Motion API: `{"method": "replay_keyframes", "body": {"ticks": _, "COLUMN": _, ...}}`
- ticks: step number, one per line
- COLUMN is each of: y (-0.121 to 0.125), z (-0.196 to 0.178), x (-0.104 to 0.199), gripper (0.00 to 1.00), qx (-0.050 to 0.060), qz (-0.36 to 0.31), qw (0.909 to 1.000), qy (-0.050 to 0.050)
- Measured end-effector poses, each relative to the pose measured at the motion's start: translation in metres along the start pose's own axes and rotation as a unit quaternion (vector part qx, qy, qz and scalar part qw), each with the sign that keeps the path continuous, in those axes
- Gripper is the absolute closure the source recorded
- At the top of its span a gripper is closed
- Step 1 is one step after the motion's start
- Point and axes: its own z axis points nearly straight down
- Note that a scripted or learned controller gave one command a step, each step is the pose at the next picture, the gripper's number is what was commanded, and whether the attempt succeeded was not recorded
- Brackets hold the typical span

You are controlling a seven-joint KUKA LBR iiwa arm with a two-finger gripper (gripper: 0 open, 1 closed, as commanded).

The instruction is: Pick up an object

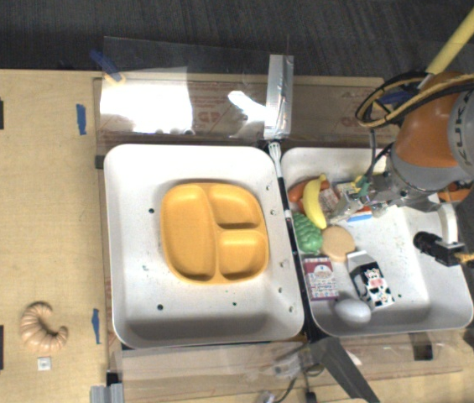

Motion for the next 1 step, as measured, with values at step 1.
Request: {"method": "replay_keyframes", "body": {"ticks": 1, "y": -0.002, "z": -0.0071, "x": -0.0004, "gripper": 1.0, "qx": 0.003, "qz": 0.001, "qw": 1.0, "qy": 0.001}}
